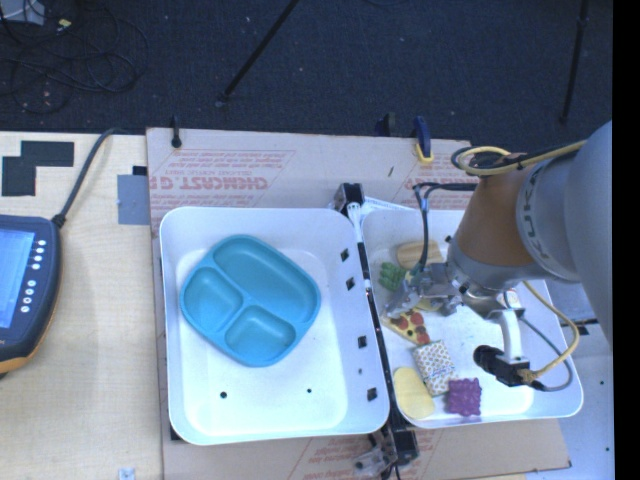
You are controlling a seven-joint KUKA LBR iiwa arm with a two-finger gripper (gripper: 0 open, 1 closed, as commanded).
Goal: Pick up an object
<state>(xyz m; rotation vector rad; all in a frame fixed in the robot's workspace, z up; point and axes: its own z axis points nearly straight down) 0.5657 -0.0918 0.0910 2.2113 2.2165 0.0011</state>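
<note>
Looks like the pick hasn't landed yet. The tool (pixel 425 290) is down low in the right bin (pixel 560 393), but I can't tell how its grip stands. Right below it sit a pizza slice toy (pixel 408 324), a patterned block (pixel 433 362) and a purple cluster (pixel 462 396), all untouched.

Arm (pixel 540 218) reaches in from right over right bin (pixel 560 393), bent downward, orange band above wrist facing cam. Gripper (pixel 425 290) low inside the bin's upper-left part, near its left wall. Cables loop round wrist.
</note>
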